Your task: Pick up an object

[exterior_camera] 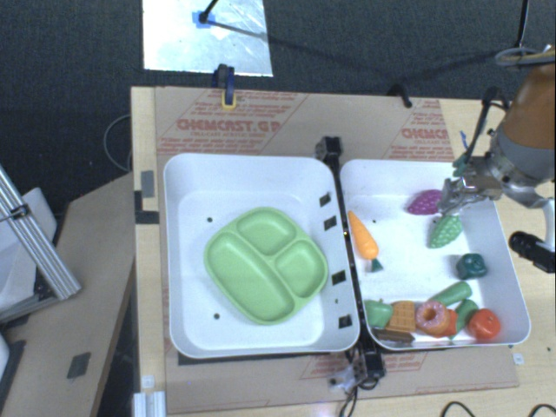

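Observation:
My gripper (455, 196) hangs over the back right part of the right bin (395, 179). It is just right of a purple grape bunch (424, 202) and just above a green knobbly fruit (445, 231). I see nothing held in it. An orange carrot (363, 235) lies by the bin's left wall. A dark teal piece (471, 266) sits near the right wall. Along the front edge lie a green pepper (377, 311), a waffle (401, 314), a pink donut (432, 318), a green cucumber (448, 293) and a red tomato (484, 323).
The left bin (191, 189) holds a green divided plate (265, 265). A black divider with clips (339, 233) runs between the bins. The arm's grey and orange wrist (528, 137) stands over the right bin's far right corner.

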